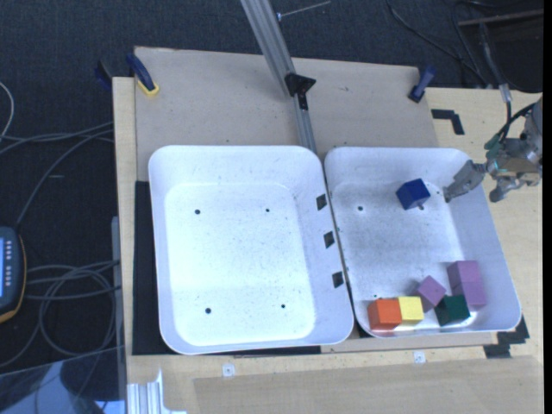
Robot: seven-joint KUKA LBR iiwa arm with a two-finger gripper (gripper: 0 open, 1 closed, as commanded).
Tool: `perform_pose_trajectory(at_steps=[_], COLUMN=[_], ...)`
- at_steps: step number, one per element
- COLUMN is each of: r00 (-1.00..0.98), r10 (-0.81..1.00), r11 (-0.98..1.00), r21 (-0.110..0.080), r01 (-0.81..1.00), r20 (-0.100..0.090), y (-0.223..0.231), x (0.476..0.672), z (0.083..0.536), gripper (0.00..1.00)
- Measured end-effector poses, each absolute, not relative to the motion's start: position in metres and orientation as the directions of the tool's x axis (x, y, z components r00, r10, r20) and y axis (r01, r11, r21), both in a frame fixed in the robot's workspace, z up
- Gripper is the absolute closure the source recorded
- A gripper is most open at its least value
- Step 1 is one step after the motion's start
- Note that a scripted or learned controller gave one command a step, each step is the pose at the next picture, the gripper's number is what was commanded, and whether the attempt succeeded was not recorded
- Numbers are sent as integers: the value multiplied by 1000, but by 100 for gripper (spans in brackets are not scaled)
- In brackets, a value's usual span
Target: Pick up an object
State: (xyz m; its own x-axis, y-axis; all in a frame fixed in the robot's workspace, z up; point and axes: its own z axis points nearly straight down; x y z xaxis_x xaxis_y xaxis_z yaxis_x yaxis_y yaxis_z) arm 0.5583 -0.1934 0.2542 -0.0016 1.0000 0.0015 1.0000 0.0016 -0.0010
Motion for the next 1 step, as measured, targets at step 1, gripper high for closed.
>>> perform_pose_trajectory(at_steps=[1], r00=[-2], r10=[1000], r11=[2], r21=[-1], r01=[1000], r20=[2], y=[-193], x=[558], z=[254], gripper=[0])
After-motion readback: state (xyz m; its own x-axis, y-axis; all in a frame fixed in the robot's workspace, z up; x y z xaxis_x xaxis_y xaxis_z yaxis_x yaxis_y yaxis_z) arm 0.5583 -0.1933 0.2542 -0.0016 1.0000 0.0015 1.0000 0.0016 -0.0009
